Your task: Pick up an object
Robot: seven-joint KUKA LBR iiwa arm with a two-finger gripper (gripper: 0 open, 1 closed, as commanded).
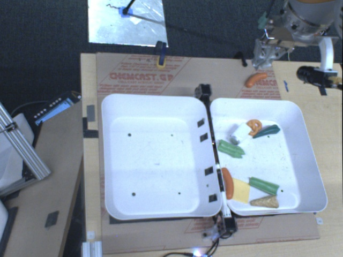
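The gripper [262,55] is hanging above the worktop [225,71] at one o'clock, beyond the right bin [305,143]; whether it is open cannot be told. An orange sausage-shaped piece [256,80] is lying just beneath it, outside the bins.

A single camera hangs above the counter [53,159] and looks down at a slant, so the far edge sits at the top of the picture and the near edge at the bottom. It stands far enough back to take in both bins: the left bin [115,111] and the right bin [305,143] lie side by side across the middle. The arm [311,9] enters at the far right corner, cut off by the frame.
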